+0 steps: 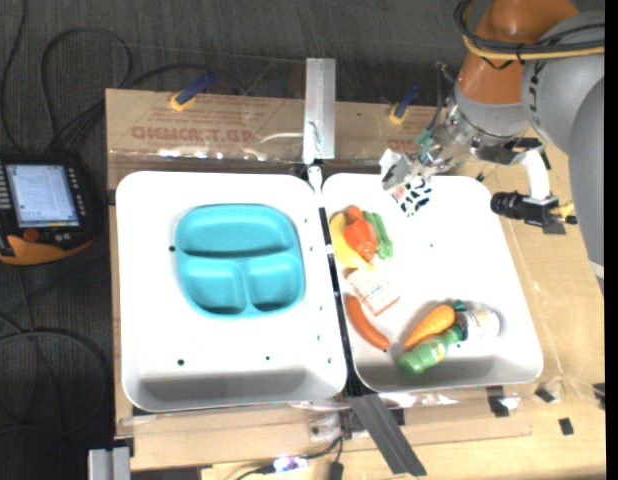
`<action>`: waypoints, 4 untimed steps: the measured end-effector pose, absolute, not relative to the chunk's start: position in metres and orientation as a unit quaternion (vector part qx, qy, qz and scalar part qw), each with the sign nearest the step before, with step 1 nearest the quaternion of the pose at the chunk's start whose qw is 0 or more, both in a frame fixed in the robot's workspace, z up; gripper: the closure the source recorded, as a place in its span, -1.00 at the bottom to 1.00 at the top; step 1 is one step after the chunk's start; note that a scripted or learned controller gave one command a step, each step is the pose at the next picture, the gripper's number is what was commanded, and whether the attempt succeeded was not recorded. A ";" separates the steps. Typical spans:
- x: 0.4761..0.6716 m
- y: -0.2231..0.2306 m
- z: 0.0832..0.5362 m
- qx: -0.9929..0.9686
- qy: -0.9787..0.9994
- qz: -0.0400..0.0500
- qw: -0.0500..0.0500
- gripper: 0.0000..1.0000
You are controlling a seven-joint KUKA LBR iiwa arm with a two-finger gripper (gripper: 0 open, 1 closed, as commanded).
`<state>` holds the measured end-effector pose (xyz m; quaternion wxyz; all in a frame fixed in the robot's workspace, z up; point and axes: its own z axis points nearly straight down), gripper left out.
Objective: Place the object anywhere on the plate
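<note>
While the gripper (417,173), its opening impossible to judge, hovers at the right bin's (509,268) back rim, the plate (241,258) lies unobstructed.

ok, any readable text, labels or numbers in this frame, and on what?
Cardboard sheet behind the bins: reddish print, too blurred to read.
Small packet in the right bin: red markings, too small to read.
Pendant screen at left: unreadable.
Black-and-white tag near the hand: pattern, no words.

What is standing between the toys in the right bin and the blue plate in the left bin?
The two bin walls meeting at the middle lie between the toys and the blue plate; a carried toy must pass over them. The pincer hangs above the right bin's far edge, with nothing visible between it and the toys.
</note>
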<state>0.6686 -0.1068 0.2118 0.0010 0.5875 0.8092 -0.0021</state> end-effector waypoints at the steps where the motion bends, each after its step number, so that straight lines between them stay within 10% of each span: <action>1: 0.668 -0.050 0.183 0.557 0.831 -0.001 0.000 1.00; 2: 0.669 -0.005 0.186 0.495 0.869 -0.009 0.006 1.00; 3: 0.668 0.011 0.184 0.486 0.874 -0.002 0.001 -1.00; 4: 0.669 0.011 0.193 0.487 0.873 -0.002 0.001 1.00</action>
